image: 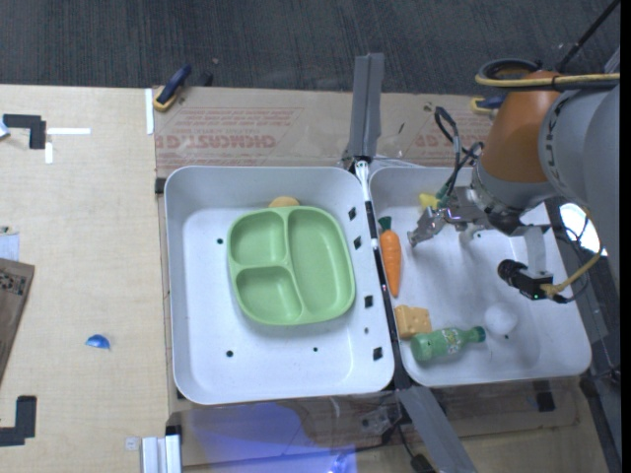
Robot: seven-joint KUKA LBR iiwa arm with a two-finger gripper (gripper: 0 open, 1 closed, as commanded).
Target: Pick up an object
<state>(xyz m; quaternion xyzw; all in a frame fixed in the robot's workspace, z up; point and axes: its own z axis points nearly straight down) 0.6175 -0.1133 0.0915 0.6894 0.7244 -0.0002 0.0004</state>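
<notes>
My gripper (pixel 426 229) hangs low over the upper left part of the right bin (pixel 552 358), just right of an orange carrot (pixel 391 259) that lies along the bin's left wall. A small yellow piece (pixel 427 201) sits right above the gripper, close to it or touching it; which one is unclear. Nothing visibly sits in the gripper. Near the front of this bin lie a tan cracker-like block (pixel 413 319), a green bottle (pixel 446 342) on its side and a small white object (pixel 501 318).
The left bin (pixel 197 353) holds a green three-compartment plate (pixel 292 264), with a yellow object (pixel 284 202) peeking out behind its far rim. A black cable end (pixel 523 278) dangles from the arm over the right bin. A metal divider bar (pixel 367 106) rises between the bins.
</notes>
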